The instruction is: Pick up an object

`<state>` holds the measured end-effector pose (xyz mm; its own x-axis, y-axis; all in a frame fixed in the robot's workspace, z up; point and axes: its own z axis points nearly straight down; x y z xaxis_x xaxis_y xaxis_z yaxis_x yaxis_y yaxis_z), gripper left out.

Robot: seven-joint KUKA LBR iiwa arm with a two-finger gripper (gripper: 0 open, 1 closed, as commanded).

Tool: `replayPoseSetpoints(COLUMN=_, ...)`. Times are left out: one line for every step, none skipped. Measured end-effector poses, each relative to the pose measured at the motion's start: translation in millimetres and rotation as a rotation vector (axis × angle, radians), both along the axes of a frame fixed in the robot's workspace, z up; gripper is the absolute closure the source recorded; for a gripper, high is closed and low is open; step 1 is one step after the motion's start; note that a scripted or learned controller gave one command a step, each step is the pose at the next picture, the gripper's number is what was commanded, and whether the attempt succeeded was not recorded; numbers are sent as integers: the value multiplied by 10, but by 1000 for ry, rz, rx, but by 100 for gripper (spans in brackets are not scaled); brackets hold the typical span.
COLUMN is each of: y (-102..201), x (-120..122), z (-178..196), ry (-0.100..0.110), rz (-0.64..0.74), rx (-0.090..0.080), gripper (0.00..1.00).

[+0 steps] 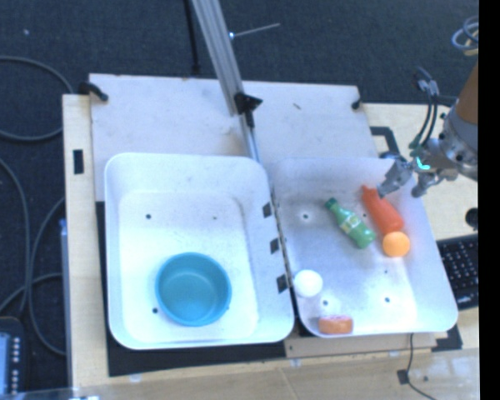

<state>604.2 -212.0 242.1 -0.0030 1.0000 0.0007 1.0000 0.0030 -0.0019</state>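
The right bin (417, 302) holds a green bottle (351, 223), an orange-red carrot-shaped piece (382, 210), an orange ball (396, 244), a white ball (307, 283) and a small orange-and-white piece (335, 323) at the front rim. My gripper (407, 181) hangs at the right bin's far right corner, just above and to the right of the carrot piece's top end. Its two fingers are spread apart with nothing between them.
The left bin (125, 223) contains a blue bowl (193, 287). A slanted metal rail (221, 48) runs from the top down to the gap between the bins. A black keyboard (458, 265) lies to the right of the right bin.
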Motion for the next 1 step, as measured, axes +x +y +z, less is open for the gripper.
replayPoseSetpoints(y=-2, x=13, z=34, ry=-6, rz=1, rx=-1, gripper=0)
